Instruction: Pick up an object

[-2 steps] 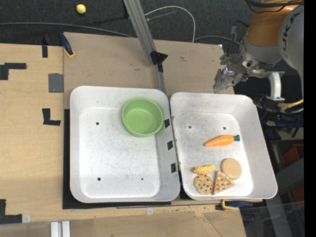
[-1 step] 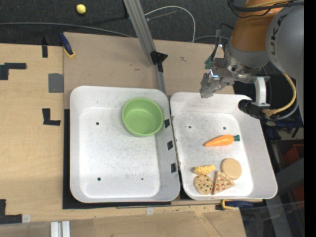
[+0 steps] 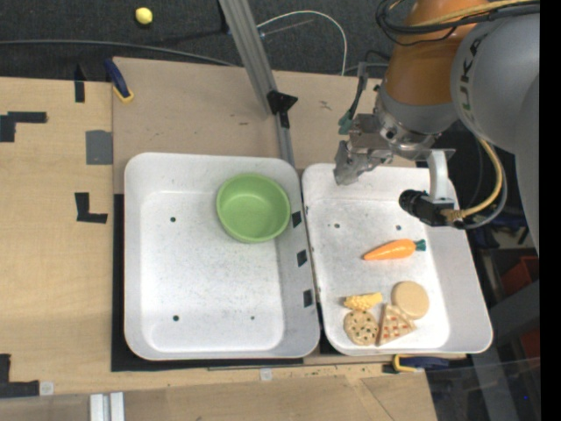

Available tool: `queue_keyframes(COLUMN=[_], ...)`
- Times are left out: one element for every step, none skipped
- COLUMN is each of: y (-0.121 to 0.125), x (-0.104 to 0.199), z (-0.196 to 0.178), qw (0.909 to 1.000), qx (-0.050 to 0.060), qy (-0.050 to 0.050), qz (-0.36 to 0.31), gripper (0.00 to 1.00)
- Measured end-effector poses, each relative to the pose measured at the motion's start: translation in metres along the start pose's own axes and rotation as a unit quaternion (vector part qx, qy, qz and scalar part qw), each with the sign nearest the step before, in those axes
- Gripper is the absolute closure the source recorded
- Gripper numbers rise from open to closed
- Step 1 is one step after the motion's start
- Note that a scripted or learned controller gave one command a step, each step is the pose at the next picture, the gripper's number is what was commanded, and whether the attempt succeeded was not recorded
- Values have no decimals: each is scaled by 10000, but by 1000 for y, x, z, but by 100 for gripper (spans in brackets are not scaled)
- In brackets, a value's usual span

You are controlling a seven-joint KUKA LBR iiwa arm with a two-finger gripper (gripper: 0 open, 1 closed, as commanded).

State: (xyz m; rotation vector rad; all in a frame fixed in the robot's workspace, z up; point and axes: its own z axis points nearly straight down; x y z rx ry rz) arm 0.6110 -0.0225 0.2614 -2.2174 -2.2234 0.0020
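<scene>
From my remote station I see the fingers [image 3: 344, 173] as a grey cluster pointing down at the far-left corner of the right bin [image 3: 456, 261]. I cannot tell whether they stand wide or narrow — they merge into one dark shape against the bin's rim. Nothing shows between them.

Above the fingers sits the wrist assembly, then the orange band [image 3: 429, 51] and the grey arm [image 3: 508, 77], which enters from the right. A black cylindrical fitting [image 3: 425, 205] hangs beside a white bracket over the bin's far-right part, with cables looping round it.

The right bin carries the candidate objects, all well apart from the fingers. A toy carrot [image 3: 392, 251] lies near the middle, its green end to the right. Toward the near edge lie a round tan piece [image 3: 410, 300], a small yellow corn-like piece [image 3: 363, 303], a round cookie [image 3: 358, 327] and a pizza-slice wedge [image 3: 394, 324] — the cookie and wedge touching or nearly so.

The left bin [image 3: 166, 261] holds a green bowl [image 3: 252, 206], upright, in its far-right quarter.

Both bins rest side by side on the desk [image 3: 53, 235]. A grey metal pole [image 3: 250, 42] slants across the far side, and a small yellow ball [image 3: 144, 15] lies on the dark floor beyond.
</scene>
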Motion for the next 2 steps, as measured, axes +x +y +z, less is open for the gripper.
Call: queue_keyframes(y=[-16, -35], x=[52, 100], z=[19, 35], qw=[10000, 10000], qx=[13, 16], qy=[4, 0], qz=[-17, -16], gripper=[100, 100])
